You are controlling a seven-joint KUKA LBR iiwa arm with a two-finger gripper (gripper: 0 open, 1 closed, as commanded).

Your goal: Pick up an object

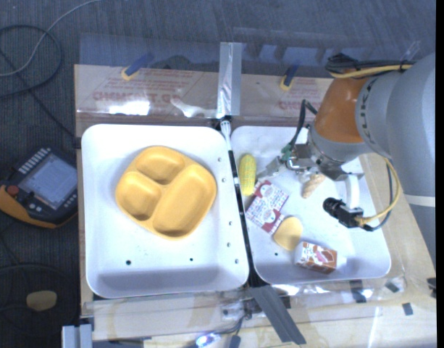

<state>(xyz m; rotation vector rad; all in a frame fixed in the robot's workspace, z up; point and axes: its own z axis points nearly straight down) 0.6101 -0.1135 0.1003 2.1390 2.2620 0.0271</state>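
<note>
My claw (303, 158) hangs low over the upper middle of the right bin (377, 263), but my own wrist and orange band cover it, so I cannot tell how it is set or whether it has anything. Nearest to it is a small pale tan piece (311, 185), lying just below and to the right; I judge it light and rounded, likely to roll, so I would take it across its narrow middle. To the left lies a yellow corn cob (247, 174), close against the bin's left wall; stiff and ridged, it should grip well across its width, though the wall leaves little room on that side. Below it a flat printed packet (266, 205) looks thin and slippery, hard to pinch. A yellow wedge (287, 232) and a brown carton (318, 257) sit nearer the front with open floor around them; the carton's 2 flat sides seem the safest hold. The left bin (98, 267) holds a yellow divided dish (166, 191).
</note>
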